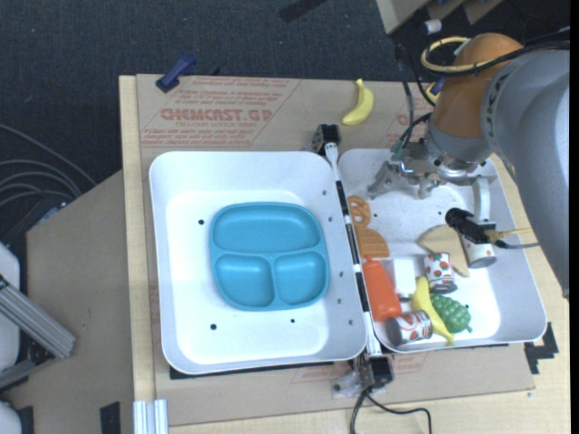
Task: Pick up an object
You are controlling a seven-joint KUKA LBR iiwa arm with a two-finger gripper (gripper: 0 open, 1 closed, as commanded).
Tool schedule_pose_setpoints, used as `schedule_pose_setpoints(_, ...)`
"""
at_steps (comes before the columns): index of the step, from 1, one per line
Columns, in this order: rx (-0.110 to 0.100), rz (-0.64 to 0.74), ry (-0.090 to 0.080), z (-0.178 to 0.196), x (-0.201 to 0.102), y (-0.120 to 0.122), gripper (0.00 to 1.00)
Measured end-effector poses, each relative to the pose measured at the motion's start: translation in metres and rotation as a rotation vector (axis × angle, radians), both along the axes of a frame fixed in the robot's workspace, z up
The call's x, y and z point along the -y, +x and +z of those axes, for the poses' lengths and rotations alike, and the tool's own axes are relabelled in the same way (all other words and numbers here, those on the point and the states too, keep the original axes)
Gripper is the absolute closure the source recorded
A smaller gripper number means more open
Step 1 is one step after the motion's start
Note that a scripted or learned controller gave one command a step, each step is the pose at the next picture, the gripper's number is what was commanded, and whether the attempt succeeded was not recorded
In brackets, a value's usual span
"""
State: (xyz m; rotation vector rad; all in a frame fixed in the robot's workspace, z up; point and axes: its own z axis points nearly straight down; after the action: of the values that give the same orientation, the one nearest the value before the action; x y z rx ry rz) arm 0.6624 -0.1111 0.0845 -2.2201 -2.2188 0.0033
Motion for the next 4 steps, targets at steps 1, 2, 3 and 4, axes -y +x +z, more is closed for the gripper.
schedule_pose_setpoints(1,0.005,0.0,-0.001,0.0,0.011,0.004,0.0)
schedule_pose_setpoints(2,0.007,0.0,-0.001,0.011,0.011,0.005,1.0)
schedule_pose_setpoints(3,0.006,0.0,-0.001,0.011,0.011,0.005,0.0)
schedule_pose_setpoints(4,0.001,0.001,0.0,0.0,0.008,0.004,0.0)
